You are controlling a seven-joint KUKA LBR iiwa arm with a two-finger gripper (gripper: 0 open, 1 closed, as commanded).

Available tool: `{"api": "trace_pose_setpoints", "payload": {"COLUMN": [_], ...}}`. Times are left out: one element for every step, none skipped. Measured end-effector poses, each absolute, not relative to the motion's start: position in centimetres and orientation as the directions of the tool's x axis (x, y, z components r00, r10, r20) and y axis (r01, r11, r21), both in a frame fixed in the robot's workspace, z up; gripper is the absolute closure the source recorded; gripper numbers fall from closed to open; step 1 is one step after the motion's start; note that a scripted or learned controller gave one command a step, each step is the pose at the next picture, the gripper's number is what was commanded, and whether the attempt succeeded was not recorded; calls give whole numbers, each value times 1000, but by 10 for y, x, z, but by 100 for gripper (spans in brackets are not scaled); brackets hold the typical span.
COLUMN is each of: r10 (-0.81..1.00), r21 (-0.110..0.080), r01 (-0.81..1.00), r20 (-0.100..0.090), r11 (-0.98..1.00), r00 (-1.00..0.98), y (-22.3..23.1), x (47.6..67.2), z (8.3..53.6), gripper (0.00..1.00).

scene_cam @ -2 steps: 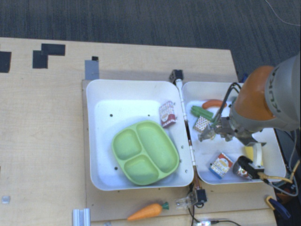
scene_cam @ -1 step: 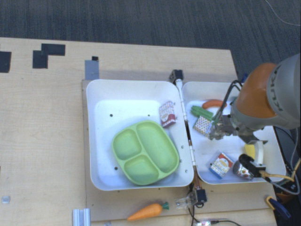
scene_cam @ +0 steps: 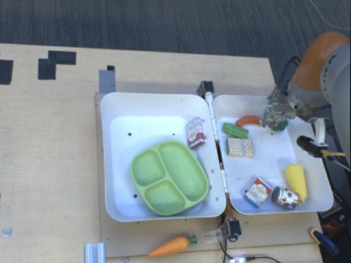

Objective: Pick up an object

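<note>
Objects: several small items lie in the right bin [scene_cam: 323,201]; none is seen between the gripper's fingers.
Arm: the grey arm with its orange band [scene_cam: 321,59] enters from the right and bends down over the far part of the right bin.
Gripper: the gripper [scene_cam: 276,119] hangs low at the bin's far end, just beside the orange-red sausage-shaped piece [scene_cam: 249,120]; whether it is apart or together cannot be told.
Near row, right bin: a small printed carton [scene_cam: 257,192], a small can on its side [scene_cam: 286,198] touching or just beside it, and a yellow corn cob [scene_cam: 296,181] toward the right wall.
Middle, right bin: a patterned square packet [scene_cam: 239,147], lying flat.
Far row, right bin: a green vegetable piece [scene_cam: 235,130], between the packet and the sausage-shaped piece.
Left bin: the left bin [scene_cam: 118,201] holds a green three-compartment plate [scene_cam: 170,177] and, at the far right, a red-and-white packet [scene_cam: 195,133] leaning near the dividing wall.
Bench, near edge: a toy carrot [scene_cam: 173,246] lies outside the bins on the pale wooden bench [scene_cam: 49,163].
Bench, far side: dark square markers [scene_cam: 55,63] sit on the wood.
Room: dark grey carpet [scene_cam: 164,15] lies beyond the bench.
</note>
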State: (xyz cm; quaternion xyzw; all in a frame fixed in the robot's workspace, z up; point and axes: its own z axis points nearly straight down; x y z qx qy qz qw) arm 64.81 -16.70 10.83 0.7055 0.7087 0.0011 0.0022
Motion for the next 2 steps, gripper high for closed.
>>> {"api": "trace_pose_setpoints", "payload": {"r10": [1000,1000], "r21": [-13,-14], "r01": [1000,1000], "r20": [3,3], "r11": [4,5], "r00": [-4,-5], "y": [-96,-96], "x": [667,667], "z": [96,96], "gripper": [100,0]}}
